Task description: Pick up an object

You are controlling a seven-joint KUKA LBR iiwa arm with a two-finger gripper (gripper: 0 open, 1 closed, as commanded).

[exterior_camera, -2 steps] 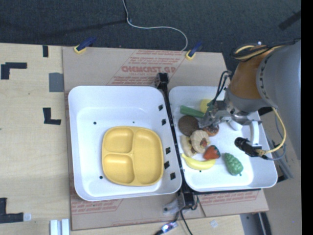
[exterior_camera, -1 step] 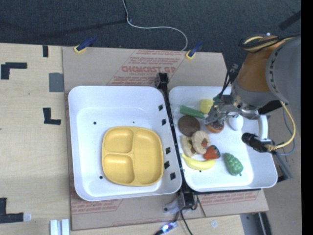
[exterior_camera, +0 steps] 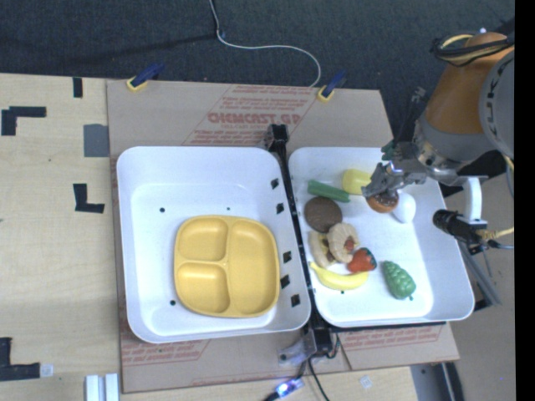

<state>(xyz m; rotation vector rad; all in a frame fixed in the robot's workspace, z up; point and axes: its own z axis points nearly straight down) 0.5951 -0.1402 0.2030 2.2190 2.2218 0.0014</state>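
- The pincer (exterior_camera: 386, 186) is seen low over the right bin (exterior_camera: 443, 307), directly above a small reddish-brown object (exterior_camera: 383, 202).
- Whether that object is clasped cannot be told; the opening is hidden.
- Other toy food (exterior_camera: 343, 245) lies to its lower left.

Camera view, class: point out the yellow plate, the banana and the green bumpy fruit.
Yellow plate (exterior_camera: 226, 266): camera view, centre divider.
Banana (exterior_camera: 339, 279): camera view, middle of its curve.
Green bumpy fruit (exterior_camera: 399, 280): camera view, middle of its body.
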